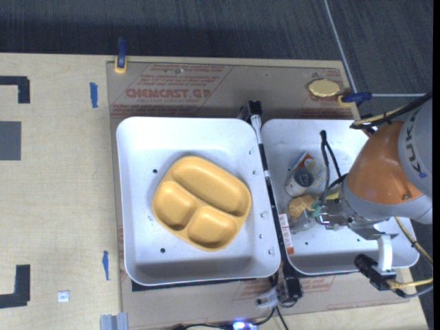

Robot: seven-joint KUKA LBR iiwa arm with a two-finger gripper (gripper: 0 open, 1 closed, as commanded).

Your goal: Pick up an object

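Note:
A yellow three-compartment plate lies upside down in the left bin. In the right bin a small white and grey packet with an orange corner lies near the left wall, and a tan lumpy object lies just below it. My gripper is low in the right bin, right beside the tan object, reaching from the right under the orange band. The wrist hides most of the bin's right half.
Black cables loop over the right bin above the gripper. A black divider strip runs between the two bins. A round tan disc sits on the cardboard behind the right bin. Blue clamps mark the board edges.

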